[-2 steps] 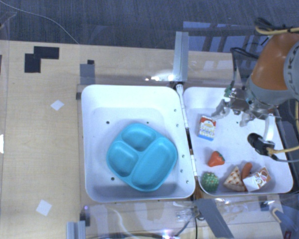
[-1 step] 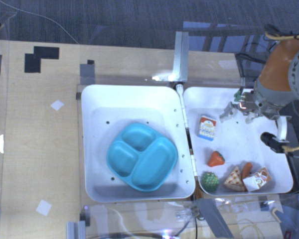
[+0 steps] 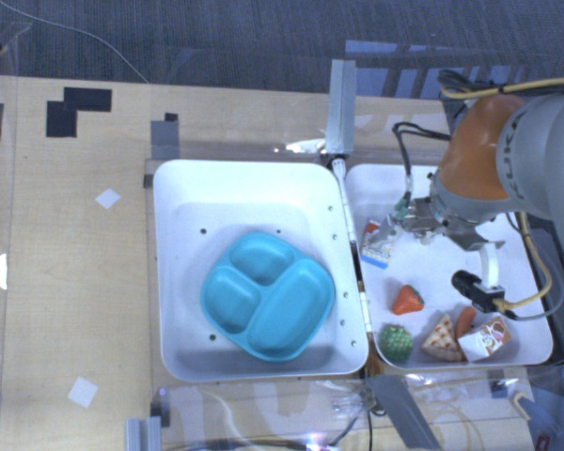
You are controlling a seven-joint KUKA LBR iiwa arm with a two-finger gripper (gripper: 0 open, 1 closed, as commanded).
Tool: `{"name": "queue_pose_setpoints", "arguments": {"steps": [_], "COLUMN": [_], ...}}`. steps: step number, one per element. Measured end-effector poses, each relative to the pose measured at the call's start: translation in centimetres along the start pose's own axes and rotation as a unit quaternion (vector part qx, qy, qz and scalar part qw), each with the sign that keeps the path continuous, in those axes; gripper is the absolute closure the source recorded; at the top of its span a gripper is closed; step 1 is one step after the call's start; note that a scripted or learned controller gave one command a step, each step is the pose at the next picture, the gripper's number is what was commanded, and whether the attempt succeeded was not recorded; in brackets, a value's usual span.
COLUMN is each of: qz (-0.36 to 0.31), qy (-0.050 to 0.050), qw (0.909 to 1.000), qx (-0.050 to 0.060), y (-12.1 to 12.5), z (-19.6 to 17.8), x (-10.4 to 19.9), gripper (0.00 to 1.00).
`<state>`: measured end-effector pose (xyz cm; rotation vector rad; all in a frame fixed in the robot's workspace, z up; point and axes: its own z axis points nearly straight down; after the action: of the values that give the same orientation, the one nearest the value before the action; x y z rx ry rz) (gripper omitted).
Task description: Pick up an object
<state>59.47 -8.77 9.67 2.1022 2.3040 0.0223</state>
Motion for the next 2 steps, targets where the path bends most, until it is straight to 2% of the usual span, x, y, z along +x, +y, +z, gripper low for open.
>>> {"name": "queue_pose_setpoints", "arguments": {"steps": [1, 2], "qz": [0.079, -0.1], "qy": [0.001, -0.002], "qw": [0.9969, 0.995], "qx": [-0.002, -0.004], "y": [-10.0, -9.8], "z": [-0.1, -0.1], "x": [-1.2, 0.2], "gripper": [0.0, 0.0]}}
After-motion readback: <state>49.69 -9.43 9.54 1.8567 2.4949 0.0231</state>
